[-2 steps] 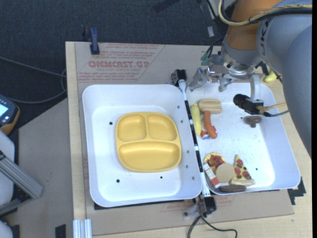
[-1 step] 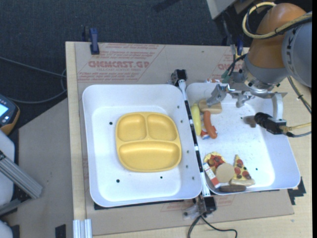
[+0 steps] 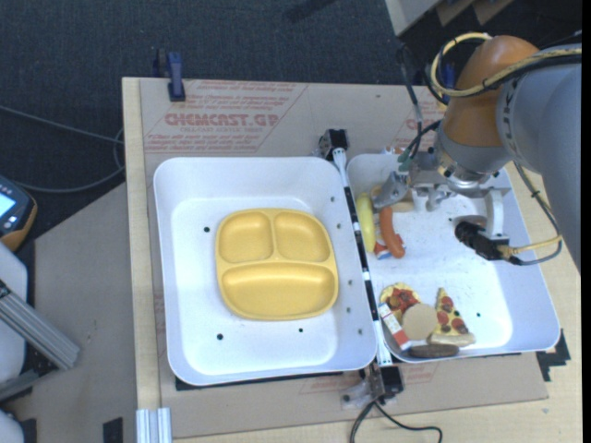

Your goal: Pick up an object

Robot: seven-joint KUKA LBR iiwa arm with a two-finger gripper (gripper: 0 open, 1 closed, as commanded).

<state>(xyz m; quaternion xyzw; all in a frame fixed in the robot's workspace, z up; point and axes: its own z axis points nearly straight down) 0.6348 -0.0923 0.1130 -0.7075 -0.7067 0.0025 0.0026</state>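
Note:
My gripper [image 3: 401,190] hangs low over the back left part of the right bin [image 3: 517,293], below the grey wrist and its orange band. Just left of and below it lie a yellow banana [image 3: 367,221] and an orange-red sausage [image 3: 391,233], side by side against the bin's left wall. I see nothing held in the gripper. At the bin's front sit two pizza slices [image 3: 400,296] [image 3: 450,314], a round tan cookie [image 3: 420,321] and a dark brown piece [image 3: 432,350].
The left bin [image 3: 185,247] holds a yellow divided plate [image 3: 275,264]. A black cable and connector [image 3: 480,238] trail from the wrist over the right bin's middle. Both bins rest on a cardboard sheet [image 3: 231,118]; a blue clamp [image 3: 173,74] sits at its back edge.

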